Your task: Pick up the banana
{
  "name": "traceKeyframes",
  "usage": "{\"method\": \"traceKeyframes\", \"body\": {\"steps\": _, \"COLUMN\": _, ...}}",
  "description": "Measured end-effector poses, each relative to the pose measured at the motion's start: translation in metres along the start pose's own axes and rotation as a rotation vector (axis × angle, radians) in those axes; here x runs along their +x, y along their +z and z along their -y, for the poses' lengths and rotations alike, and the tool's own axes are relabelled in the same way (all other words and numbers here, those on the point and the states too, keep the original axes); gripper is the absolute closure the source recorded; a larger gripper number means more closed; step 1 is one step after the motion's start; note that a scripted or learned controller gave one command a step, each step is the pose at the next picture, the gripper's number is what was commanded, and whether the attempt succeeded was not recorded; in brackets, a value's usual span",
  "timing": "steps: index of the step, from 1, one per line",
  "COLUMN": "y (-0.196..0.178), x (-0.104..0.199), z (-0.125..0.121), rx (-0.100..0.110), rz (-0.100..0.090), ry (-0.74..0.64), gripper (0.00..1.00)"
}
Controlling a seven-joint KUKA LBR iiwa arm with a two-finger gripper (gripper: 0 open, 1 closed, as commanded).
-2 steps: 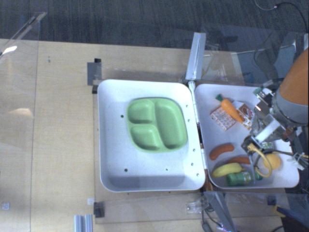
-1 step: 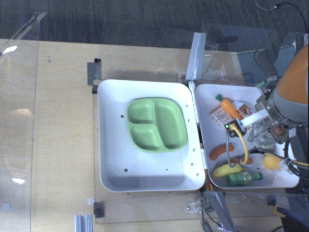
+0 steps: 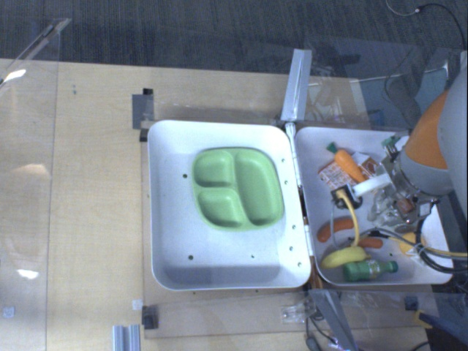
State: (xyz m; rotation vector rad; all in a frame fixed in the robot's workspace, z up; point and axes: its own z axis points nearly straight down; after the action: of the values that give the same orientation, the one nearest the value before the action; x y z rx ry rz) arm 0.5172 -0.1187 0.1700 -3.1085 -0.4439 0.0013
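ideally the gripper (image 3: 389, 205) should come straight down over the middle of the banana (image 3: 344, 257), fingers crossing its short width, clear of the green bottle (image 3: 371, 270) touching its near side. i cannot tell how wide the tool is. the banana is yellow, curved and lies flat near the right bin's (image 3: 313, 141) near edge.
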Motion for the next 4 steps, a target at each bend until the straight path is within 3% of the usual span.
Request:
{"method": "traceKeyframes", "body": {"steps": 1, "y": -0.162, "x": 0.095, "z": -0.01, "rx": -0.003, "rz": -0.004, "ry": 0.0, "gripper": 1.0}}
{"method": "traceKeyframes", "body": {"steps": 2, "y": -0.145, "x": 0.058, "z": -0.016, "rx": -0.002, "rz": -0.001, "ry": 0.055, "gripper": 1.0}}
{"method": "traceKeyframes", "body": {"steps": 3, "y": -0.09, "x": 0.039, "z": -0.027, "rx": -0.002, "rz": -0.001, "ry": 0.074, "gripper": 1.0}}
{"method": "traceKeyframes", "body": {"steps": 4, "y": -0.112, "x": 0.001, "z": -0.002, "rx": -0.001, "rz": -0.002, "ry": 0.073, "gripper": 1.0}}
